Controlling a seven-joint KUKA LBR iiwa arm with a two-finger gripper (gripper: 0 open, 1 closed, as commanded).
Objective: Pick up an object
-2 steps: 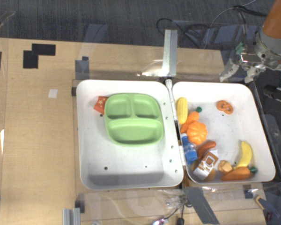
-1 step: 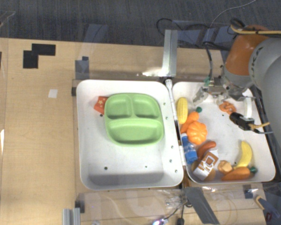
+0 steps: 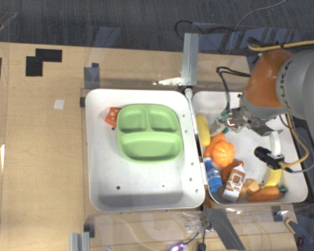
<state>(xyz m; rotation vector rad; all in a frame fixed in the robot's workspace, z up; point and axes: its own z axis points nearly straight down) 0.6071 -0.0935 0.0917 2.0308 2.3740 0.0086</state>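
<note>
Gripper (image 3: 231, 120) hangs w/ nothing between its fingers, can't tell the gap tho, at 1 o'clock of the round orange plastic pumpkin (image 3: 221, 151) in the right white bin (image 3: 298, 190). Imo drop straight down, centred, bc the yellow corn cob (image 3: 202, 129) crowds it at 10 o'clock.

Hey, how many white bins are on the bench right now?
2. The left white bin holds a green divided plate; the right white bin sits beside it, holding toy food under the arm. No others are visible.
</note>
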